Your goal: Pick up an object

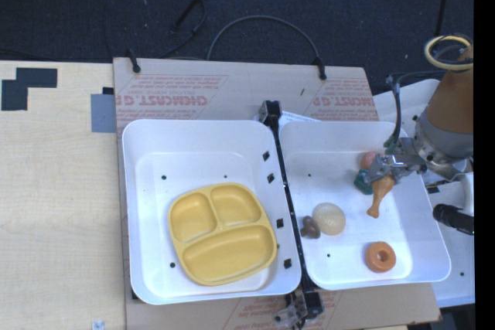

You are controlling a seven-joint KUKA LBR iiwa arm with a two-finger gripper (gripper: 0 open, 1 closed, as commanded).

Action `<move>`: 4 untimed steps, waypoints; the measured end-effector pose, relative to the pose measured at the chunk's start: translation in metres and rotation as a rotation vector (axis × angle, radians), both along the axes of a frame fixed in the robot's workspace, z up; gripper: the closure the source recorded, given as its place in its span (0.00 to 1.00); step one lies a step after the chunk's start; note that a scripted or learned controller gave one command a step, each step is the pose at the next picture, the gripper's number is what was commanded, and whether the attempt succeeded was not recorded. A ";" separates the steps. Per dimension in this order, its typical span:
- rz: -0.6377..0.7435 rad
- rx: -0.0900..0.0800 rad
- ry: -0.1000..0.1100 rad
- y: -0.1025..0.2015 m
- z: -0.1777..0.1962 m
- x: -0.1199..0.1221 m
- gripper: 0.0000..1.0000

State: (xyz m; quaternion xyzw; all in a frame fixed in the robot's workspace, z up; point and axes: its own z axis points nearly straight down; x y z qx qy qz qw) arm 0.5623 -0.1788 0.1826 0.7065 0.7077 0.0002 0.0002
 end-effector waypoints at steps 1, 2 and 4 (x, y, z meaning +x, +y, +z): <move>-0.004 -0.001 -0.001 -0.007 0.050 -0.007 1.00; 0.003 0.002 0.002 0.036 0.051 0.002 1.00; 0.003 0.002 0.006 0.147 0.031 0.011 1.00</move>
